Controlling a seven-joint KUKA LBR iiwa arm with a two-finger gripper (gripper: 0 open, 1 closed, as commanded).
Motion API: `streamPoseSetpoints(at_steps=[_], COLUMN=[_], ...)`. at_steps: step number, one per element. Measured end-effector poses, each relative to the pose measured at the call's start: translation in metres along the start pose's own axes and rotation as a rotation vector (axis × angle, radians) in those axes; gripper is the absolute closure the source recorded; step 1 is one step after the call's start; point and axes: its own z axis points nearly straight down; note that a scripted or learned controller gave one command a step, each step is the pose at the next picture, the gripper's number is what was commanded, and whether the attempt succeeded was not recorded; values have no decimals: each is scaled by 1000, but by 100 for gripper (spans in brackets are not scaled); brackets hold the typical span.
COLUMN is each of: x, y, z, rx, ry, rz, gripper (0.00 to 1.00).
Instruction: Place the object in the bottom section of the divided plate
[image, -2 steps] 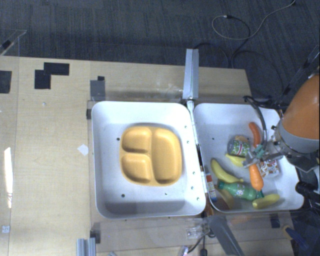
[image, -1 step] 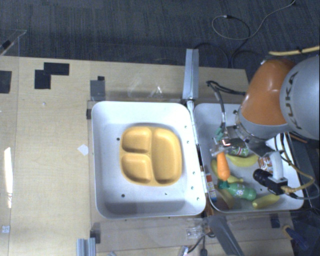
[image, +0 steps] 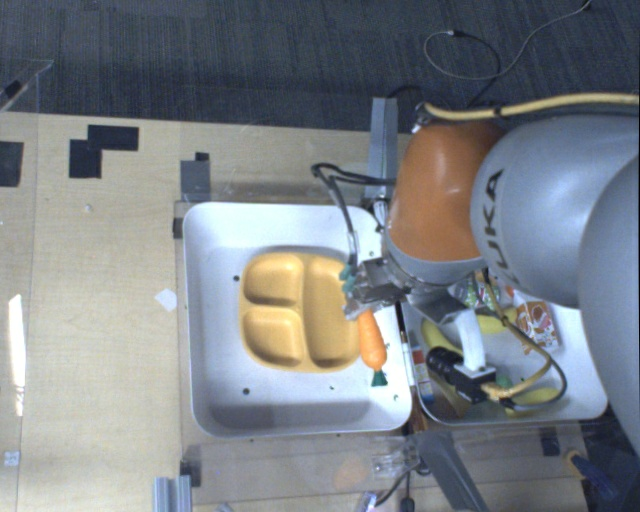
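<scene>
Orange carrot (image: 371, 341) beside yellow divided plate (image: 299, 310)

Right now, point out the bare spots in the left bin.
Bare floor runs left of the yellow plate and below it, inside the left bin. Crowded at the plate's right edge: the carrot and gripper.

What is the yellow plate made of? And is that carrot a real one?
The divided plate looks like moulded plastic: one even yellow colour, rounded walls between its sections, a soft sheen. The carrot is probably a toy, plastic or rubber: its orange is flat and smooth, with a neat little green tip. The picture is too blurry to be sure. The white bin under them looks like smooth plastic too.
</scene>
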Motion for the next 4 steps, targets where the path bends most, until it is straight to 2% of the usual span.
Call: streamPoseSetpoints(at_steps=[1,2,3,4], x=[0,0,-51,-88], y=[0,2,79,52], z=[0,-10,8,-7], rx=[0,-2,0,0], ry=[0,-1,-1,-1], rz=[0,-8,-118,-125], gripper=[0,100,100,100])
